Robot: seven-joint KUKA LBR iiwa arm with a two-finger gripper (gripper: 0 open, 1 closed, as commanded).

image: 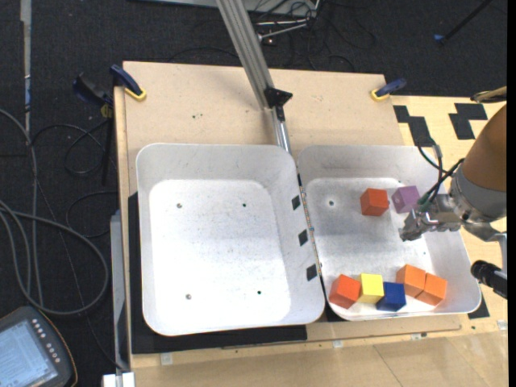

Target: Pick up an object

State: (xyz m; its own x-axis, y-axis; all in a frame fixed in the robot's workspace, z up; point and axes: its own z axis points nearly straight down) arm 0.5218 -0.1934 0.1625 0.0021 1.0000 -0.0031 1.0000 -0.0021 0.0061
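The right bin (339, 185) holds several blocks. An orange-red cube (374, 201) and a purple cube (406, 197) lie near its middle right. Along its front edge sit an orange-red block (346, 290), a yellow block (372, 285), a blue block (393, 296) and two orange blocks (423, 283). My gripper (413, 228) hangs over the bin's right side, just below the purple cube and above the orange blocks. I see nothing between its fingers.
The left bin (214, 232) lies beside the right one. A slanted metal pole (246, 43) runs from the top down to the bins' shared edge. Blue-and-yellow clamps (127, 79) (389, 88) grip the board's far corners.
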